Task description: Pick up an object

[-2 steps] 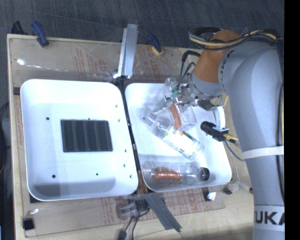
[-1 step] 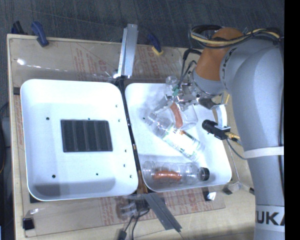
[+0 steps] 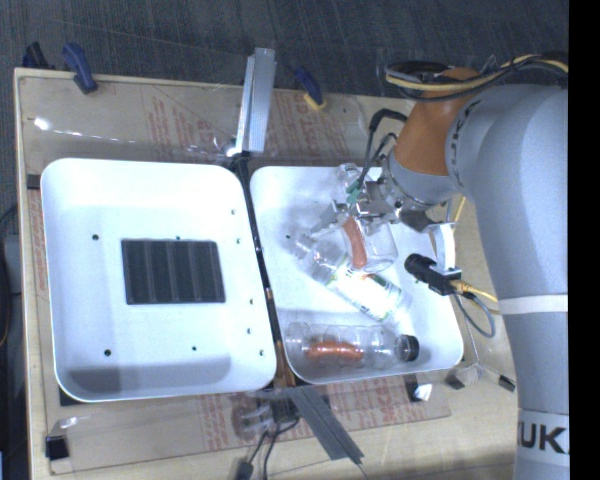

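Clear plastic bottles, one upright-slanted with a white label [image 3: 365, 290] and one lying with a black cap [image 3: 350, 349], rest unlifted in the right white bin [image 3: 280, 268] while the end effector [image 3: 365, 203] hovers at its upper part, grip I cannot tell.

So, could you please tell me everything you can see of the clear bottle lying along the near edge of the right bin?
The clear bottle looks like transparent plastic. It lies on its side along the near wall of the right bin, with its dark cap pointing toward the arm's side. Something copper-orange shows through its middle. It seems to rest against the bin's wall; a second, smaller bottle with a white label lies just beyond it, and contact is unclear.
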You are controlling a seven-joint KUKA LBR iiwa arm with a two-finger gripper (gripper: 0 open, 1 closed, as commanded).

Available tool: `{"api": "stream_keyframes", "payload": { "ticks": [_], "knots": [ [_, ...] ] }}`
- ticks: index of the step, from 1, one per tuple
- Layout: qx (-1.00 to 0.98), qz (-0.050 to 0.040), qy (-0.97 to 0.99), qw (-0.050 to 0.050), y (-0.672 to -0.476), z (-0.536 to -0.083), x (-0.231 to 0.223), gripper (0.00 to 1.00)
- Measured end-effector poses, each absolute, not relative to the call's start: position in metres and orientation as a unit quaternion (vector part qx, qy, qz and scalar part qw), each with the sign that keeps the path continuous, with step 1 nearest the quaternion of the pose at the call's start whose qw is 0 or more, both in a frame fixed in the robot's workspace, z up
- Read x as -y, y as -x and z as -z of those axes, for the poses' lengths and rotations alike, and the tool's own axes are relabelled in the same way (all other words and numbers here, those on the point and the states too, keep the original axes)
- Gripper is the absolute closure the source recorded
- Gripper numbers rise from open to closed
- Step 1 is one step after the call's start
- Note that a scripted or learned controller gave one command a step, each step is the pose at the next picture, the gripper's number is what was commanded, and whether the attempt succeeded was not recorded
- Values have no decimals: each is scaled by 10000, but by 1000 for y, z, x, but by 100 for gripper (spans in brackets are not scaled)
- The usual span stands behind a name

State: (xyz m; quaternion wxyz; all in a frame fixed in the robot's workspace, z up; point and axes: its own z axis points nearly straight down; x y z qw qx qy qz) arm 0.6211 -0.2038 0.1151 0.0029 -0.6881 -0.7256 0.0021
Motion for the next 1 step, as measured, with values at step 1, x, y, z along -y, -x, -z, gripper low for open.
{"api": "stream_keyframes", "payload": {
  "ticks": [1],
  "knots": [
    [7339,-7,6793,13,-610,-197,162,100]
  ]
}}
